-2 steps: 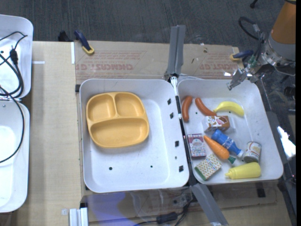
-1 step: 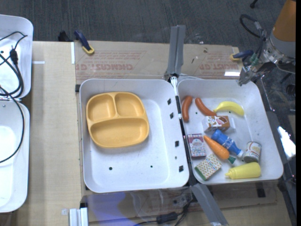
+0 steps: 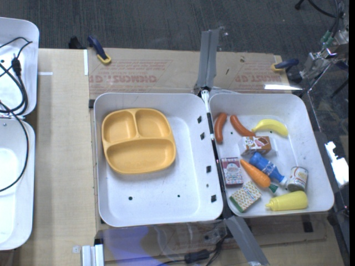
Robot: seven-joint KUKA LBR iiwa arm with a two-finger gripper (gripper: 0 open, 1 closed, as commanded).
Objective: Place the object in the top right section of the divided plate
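Currently, bench stock as follows.
Left bin (image 3: pixel 150 204): holding the plate in its upper left part.
Plate (image 3: pixel 138 148): yellow, three sections, lying flat; top right section (image 3: pixel 151 124) is showing bare.
Right bin (image 3: pixel 313 148): holding all the loose objects, none touching the plate.
Sausages (image 3: pixel 221 127): two, lying near the bin's top left.
Banana (image 3: pixel 270 127): lying right of the sausages.
Carton (image 3: pixel 258 144): sitting just below the banana.
Red box (image 3: pixel 231 171): lying beside the carrot (image 3: pixel 255 172).
Blue bottle (image 3: pixel 266 167): lying against the carrot.
Can (image 3: pixel 298 178): lying above the yellow bottle (image 3: pixel 287 201).
Green box (image 3: pixel 246 196): lying at the bottom left.
Gripper: grip state cannot be told.
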